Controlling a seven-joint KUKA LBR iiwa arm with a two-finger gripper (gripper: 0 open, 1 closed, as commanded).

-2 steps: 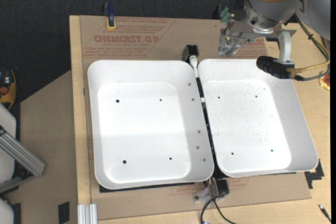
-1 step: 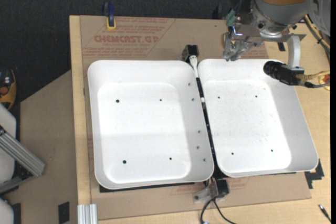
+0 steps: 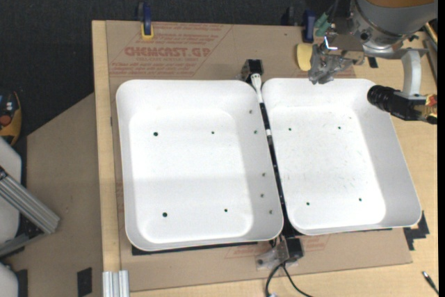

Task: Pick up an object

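Observation:
My gripper [image 3: 324,73] hangs over the far rim of the right white bin [image 3: 389,170], near its back left corner. Nothing shows in its grasp. A small pale yellow thing [image 3: 304,55] sits just left of the gripper on the brown board, behind the bin and outside it. The left white bin [image 3: 139,170] lies beside the right one, and both floors show plain white with a few small dark dots.
Both bins rest on a brown board [image 3: 174,45] held by a blue and yellow clamp [image 3: 146,19] at the far left. A black bracket [image 3: 252,69] sits at the far end of the seam between the bins. A metal rail [image 3: 28,205] lies off the board's left.

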